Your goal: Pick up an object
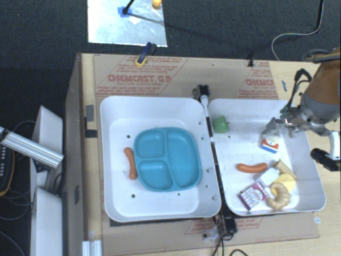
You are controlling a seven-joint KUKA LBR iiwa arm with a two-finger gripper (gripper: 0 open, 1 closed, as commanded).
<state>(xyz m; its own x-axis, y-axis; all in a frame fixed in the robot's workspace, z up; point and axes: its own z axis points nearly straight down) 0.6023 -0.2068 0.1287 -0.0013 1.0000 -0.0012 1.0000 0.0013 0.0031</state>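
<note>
My gripper (276,127) hangs over the right bin (234,111) near its right wall, just above a small white carton (270,143) with red and blue print. The carton lies right below the gripper's tip, and I cannot tell whether they touch. Further forward in the same bin lie an orange sausage (251,168), a pink packet (254,194), a yellow piece (286,182), a tan pastry (279,197) and a brown wedge (284,167). A green item (220,124) sits at the bin's back left.
The left bin (114,137) holds a blue divided plate (167,158) with a second orange sausage (130,163) beside its left edge. A black divider clamp (202,93) sits between the bins at the back.
</note>
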